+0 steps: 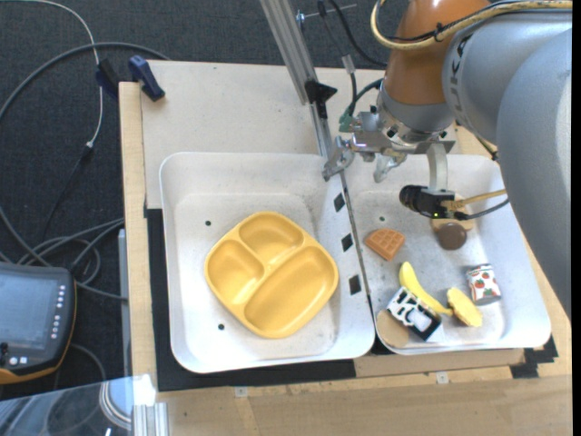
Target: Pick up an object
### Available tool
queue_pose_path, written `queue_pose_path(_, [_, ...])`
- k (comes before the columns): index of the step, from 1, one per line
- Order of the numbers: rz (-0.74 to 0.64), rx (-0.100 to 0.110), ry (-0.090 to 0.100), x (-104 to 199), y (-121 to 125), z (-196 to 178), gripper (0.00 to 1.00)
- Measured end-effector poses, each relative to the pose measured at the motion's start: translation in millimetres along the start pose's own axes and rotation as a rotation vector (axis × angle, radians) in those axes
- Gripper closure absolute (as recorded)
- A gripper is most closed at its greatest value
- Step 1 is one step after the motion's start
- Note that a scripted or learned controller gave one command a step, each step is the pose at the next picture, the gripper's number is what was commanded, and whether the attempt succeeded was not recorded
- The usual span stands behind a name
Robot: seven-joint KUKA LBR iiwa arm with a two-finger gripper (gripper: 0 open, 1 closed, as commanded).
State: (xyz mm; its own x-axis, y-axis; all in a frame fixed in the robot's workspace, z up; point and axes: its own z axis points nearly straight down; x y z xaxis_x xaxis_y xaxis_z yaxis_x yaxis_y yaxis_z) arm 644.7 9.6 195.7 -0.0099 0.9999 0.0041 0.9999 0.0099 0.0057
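Claw (365, 160) hangs high; released or clenched, can't tell. Waffle (385, 242) lies just frontward of claw. Centre over it, drop straight.

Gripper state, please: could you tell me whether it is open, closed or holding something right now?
Gripper: cannot be told from this view; it is above the right-hand bin's far end.

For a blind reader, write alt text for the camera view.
The robot's gripper hangs over the far end of the right bin, which holds a waffle, a banana and other small things. The left bin holds a yellow divided plate.
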Motion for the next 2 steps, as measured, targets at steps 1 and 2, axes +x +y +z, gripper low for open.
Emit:
queue_pose_path(1, [0.006,0.003,-0.002,-5,0,-9,1.00])
queue_pose_path(2, [0.001,0.008,0.001,61,-70,-43,1.00])
